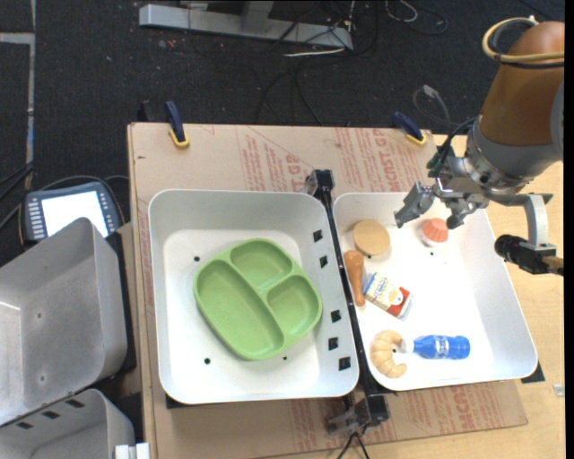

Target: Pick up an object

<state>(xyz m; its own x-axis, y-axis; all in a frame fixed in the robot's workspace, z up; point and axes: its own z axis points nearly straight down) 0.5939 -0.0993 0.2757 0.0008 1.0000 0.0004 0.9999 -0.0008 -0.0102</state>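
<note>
You see a dark, speckled floor (81, 81) spreading behind and to the left of the table (251, 152), whose top is a tan cardboard sheet with faint red print. Black cables (269, 85) trail across the floor beyond the table's far edge, near a grey metal frame (242, 22). Two clamps, blue with yellow tips (176, 125), grip that far edge. Left of the table sits a small lit screen (67, 213), and nearer you a grey metal box (54, 314). Light falls evenly.
</note>
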